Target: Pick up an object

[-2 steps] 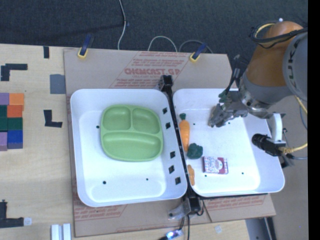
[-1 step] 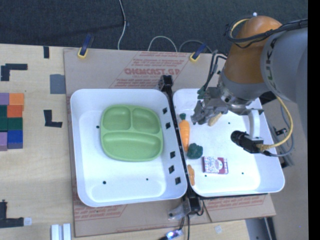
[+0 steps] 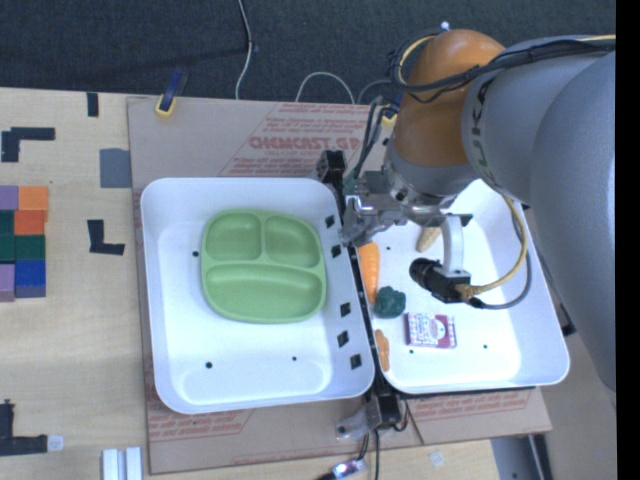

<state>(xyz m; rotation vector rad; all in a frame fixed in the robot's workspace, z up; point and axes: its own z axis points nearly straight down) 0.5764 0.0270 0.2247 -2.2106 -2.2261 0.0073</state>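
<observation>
Hovering over right bin (image 3: pixel 520 368), near carrot (image 3: pixel 369 271); fingers (image 3: pixel 352 230) state impossible to tell. Carrot lying against bin's left wall, not gripped. Grasp and lift remaining.

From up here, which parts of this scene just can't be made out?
- The tool: the arm's grey and orange wrist covers it in the camera view, so its state cannot be told.
- The right bin: its far part lies under the arm.
- The pale object: half hidden by the arm; what it is is unclear.
- The small packet: print too small to read.
- The small orange piece: tucked against the bin wall, too small to identify.
</observation>
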